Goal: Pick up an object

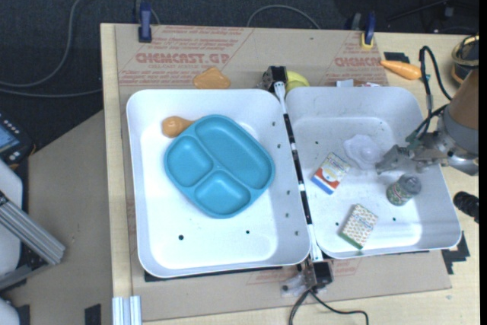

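In the left white bin (152, 240) a light, stiff blue three-compartment plastic plate (219, 164) lies near its middle, an orange lump (176, 125) at its far-left rim. The right white bin (441, 232) holds a small red-white-blue packet (329, 172), crumpled clear wrap (361, 151) and a patterned little box (358, 225). The two-finger gripper (402, 162) hovers at the right edge over a small grey round object (402, 190), probably light and slippery, best pinched across its sides; I cannot tell how its claw stands.

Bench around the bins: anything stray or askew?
Yes. Three items lie outside the bins: an orange piece and a yellow object behind them, and an orange carrot-like thing at the back right.
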Tool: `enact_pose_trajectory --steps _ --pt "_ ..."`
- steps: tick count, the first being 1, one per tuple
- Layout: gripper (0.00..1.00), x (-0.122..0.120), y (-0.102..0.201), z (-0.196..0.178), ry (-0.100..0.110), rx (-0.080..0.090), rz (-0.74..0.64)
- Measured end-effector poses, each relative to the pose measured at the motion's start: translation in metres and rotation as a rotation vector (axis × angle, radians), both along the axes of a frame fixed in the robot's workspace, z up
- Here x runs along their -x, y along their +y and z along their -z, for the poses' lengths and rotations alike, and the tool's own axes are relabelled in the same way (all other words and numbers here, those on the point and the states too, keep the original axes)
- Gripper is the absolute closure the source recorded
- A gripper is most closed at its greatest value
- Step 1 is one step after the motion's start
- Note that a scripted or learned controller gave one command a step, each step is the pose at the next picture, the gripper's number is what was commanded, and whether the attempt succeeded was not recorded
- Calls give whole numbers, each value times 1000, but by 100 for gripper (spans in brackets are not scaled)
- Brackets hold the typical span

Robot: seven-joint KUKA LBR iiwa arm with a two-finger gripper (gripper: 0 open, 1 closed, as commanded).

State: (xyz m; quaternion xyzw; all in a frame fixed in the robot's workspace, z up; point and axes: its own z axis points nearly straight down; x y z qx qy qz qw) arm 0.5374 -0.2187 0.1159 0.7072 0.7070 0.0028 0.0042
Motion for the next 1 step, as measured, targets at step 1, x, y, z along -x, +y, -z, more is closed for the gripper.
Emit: enact_pose_trajectory --steps 1 --pt "0 14 5 30 6 0 -1"
